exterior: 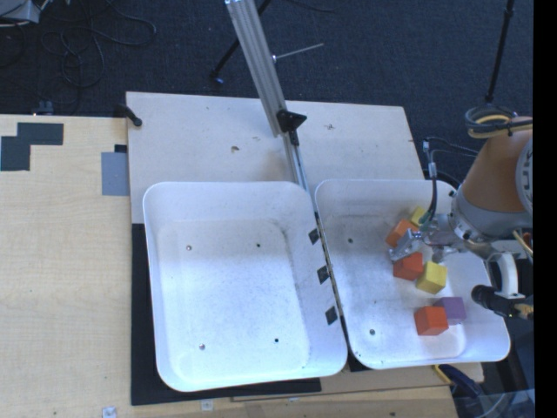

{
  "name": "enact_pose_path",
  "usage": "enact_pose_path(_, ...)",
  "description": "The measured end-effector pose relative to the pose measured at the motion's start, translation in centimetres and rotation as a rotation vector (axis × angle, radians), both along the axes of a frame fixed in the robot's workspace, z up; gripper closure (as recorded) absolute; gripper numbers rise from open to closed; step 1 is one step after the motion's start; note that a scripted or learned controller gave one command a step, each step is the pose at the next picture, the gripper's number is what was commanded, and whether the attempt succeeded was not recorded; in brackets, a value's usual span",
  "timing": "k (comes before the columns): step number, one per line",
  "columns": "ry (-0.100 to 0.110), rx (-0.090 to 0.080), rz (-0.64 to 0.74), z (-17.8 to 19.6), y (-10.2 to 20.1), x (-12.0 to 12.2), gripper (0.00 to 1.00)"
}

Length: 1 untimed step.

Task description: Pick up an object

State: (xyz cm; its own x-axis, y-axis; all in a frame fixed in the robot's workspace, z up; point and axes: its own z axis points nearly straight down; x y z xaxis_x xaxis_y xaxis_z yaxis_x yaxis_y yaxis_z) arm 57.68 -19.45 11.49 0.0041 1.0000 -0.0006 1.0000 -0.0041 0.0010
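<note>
Camera view: my gripper [416,244] is down inside the right bin [365,225], reaching in from 3 o'clock, sitting in the cluster of blocks, so I judge this as the reach/descend step of a pick, grasp not confirmed. Whether it's released or clenched I cannot tell; metal and blocks overlap too much, and nothing is clearly held. Nearest candidates: the red block [407,267] right at the tip at about 6 o'clock, the orange block [402,231] touching or just beside it at 10 o'clock, the yellow block [431,277] close at 5 o'clock. Farther toward 5 o'clock sit another red block [430,320] and a purple block [452,309], near the bin's front wall. The left bin [226,277] lies at 9 o'clock, well apart. Next move probably needs a close on one block, then a straight lift; the crowding risks a slip or a double grab.
</note>
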Motion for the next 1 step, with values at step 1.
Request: enact_pose_path(1, 0.006, 0.003, -0.006, 0.63, -0.12, -0.20, 1.00)
